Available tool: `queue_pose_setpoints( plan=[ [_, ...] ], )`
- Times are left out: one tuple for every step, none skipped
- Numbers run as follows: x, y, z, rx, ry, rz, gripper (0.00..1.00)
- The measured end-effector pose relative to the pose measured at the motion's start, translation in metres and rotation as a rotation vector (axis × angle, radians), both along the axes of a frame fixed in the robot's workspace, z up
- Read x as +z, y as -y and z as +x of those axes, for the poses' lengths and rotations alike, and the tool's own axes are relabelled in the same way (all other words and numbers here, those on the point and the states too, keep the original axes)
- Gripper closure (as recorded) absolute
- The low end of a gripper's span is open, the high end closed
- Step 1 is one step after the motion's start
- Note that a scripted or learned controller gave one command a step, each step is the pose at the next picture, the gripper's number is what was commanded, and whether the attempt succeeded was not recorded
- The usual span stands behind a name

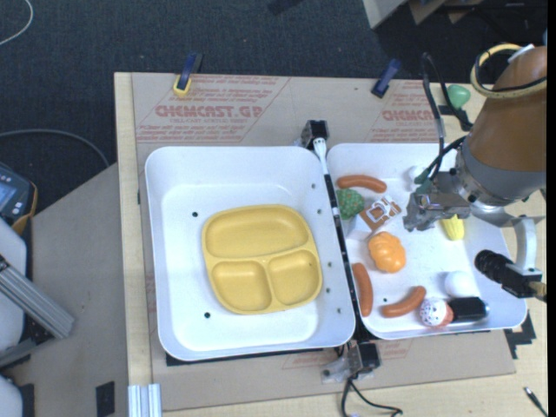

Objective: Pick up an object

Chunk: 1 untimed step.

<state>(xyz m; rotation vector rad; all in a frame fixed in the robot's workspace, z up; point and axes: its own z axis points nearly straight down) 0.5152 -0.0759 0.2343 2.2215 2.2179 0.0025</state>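
Where claw (423,213) hovers, orange pumpkin toy (387,252) near, round, ribbed

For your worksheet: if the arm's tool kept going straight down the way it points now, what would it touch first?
Probably the bare floor of the right bin, between the yellow corn piece and the orange-and-white block. The tool points down there, though depth is hard to judge from this slant.

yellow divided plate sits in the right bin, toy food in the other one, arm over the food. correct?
Not quite. In the camera view the yellow divided plate sits in the left bin, not the right. The toy food, such as the orange piece and sausages, lies in the right bin, and the arm is over it.
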Motion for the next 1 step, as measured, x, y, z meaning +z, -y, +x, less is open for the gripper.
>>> queue_pose_setpoints(
  plan=[
    [-0.0179, -0.0086, -0.0079, 0.0, -0.007, 0.002, 1.0]
  ],
)
